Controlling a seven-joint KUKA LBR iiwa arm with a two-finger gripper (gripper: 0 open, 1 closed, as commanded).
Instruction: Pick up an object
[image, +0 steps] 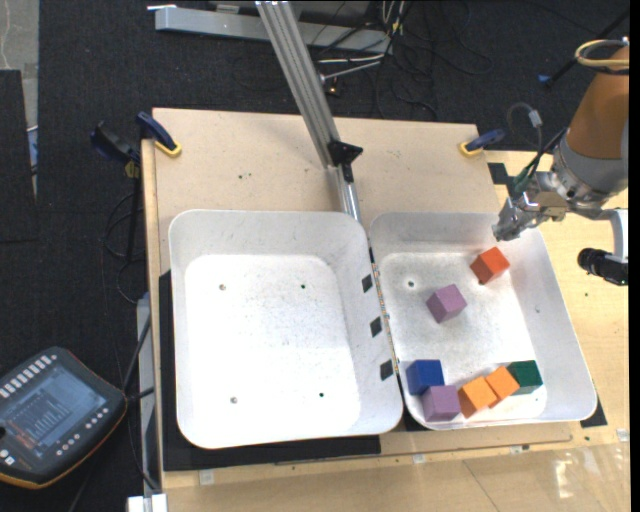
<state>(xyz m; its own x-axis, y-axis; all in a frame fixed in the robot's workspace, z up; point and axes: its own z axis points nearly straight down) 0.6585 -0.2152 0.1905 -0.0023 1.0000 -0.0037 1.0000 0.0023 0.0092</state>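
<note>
The right bin (555, 330) holds several cubes. An orange cube (490, 265) lies near its far right part, with a purple cube (446, 302) just left of and nearer than it. Along the near edge sit a blue cube (424, 375), a second purple cube (441, 402), two orange cubes (490, 388) and a green cube (524, 376). My gripper (507, 228) hangs over the bin's far right corner, just above and behind the lone orange cube, with nothing seen between its fingers.
The left bin (190, 250) stands beside the right one. A slanted metal pole (310, 95) runs down to the gap between the bins. Clamps (150, 130) sit at the bench's far corners. A teach pendant (50, 410) lies at lower left.
</note>
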